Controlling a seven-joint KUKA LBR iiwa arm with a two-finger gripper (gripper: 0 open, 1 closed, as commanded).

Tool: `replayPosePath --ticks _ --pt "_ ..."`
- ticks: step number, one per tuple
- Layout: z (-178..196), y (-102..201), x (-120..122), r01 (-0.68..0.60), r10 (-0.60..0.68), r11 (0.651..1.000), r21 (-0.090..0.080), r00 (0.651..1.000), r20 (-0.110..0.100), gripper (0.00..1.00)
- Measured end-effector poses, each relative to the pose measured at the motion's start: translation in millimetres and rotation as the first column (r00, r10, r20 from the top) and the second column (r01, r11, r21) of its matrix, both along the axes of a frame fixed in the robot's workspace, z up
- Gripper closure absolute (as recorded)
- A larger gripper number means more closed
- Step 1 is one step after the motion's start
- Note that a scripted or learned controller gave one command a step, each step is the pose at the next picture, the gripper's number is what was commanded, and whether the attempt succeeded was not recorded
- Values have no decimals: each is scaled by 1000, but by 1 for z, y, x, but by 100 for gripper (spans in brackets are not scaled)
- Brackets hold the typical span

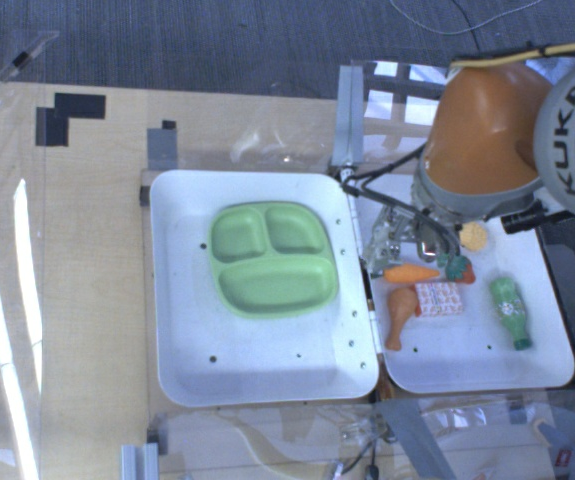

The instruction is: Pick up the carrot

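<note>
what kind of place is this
Probably a robot test bench in a lab: a grey and orange arm reaches over two white bins, with a green divided plate in one and toy food like a carrot in the other.

we see an orange carrot, a green bottle, a pale green plate and two white bins.

The arm hides the right bin's far half and part of the gripper.
</note>
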State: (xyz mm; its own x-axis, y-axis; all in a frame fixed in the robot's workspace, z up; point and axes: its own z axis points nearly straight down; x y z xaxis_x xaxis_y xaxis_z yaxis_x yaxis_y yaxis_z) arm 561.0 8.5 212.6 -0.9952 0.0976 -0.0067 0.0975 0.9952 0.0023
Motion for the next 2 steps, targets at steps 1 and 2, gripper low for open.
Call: replayPosePath --ticks 1,2 --pt "-28 -58 -26 -522 522 853 -4 853 0 100" --pt "3 -63 -32 -906 907 422 -11 422 2 100"
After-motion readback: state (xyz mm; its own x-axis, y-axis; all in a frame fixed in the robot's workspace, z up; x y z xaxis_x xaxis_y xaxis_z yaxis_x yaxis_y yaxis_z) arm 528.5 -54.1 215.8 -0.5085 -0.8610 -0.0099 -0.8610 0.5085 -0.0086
